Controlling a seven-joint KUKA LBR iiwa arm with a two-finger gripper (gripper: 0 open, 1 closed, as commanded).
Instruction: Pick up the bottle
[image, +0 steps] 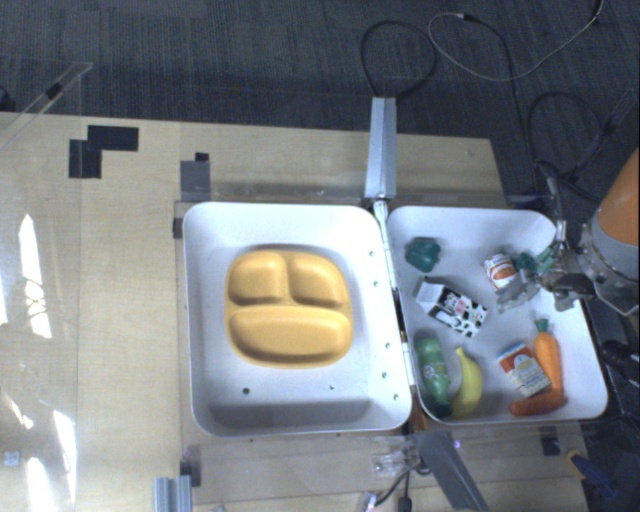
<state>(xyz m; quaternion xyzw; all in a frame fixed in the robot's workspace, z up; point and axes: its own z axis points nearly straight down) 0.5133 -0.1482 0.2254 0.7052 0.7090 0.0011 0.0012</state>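
Hovering at the right bin's (590, 400) far right rim, the pincer (527, 283) stands beside a small red-labelled can (499, 269); its spread I cannot tell. Nothing is lifted: the green bottle (434, 368) lies by the banana (466, 380), ungrasped.

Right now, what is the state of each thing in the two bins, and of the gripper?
Yellow tray: flat in the left bin, its three sections bare.
Green bottle: lying on its side in the right bin, against the banana.
Can: lying by the gripper.
Milk carton: lying down.
Juice box: lying flat.
Carrot: lying beside the juice box.
Gripper: low over the right bin, near the can.
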